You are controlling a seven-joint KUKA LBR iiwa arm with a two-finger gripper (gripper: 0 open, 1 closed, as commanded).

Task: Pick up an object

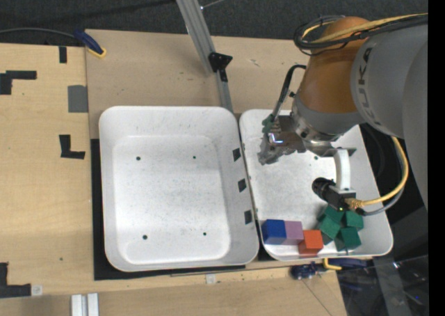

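Bench (139,64) | hand (268,154) over R bin (292,182) | blocks (313,232) near edge

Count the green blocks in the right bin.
3, clustered at the right white bin's near right corner: one dark green block, one beside it, one nearer the rim. More may hide beneath.

A slanted grey metal pole (198,26) is crossing the tan wooden desk (139,64), black tape marks (66,146) are sitting at its left, and a blue-and-yellow clamp (90,42) is lying near the far edge.
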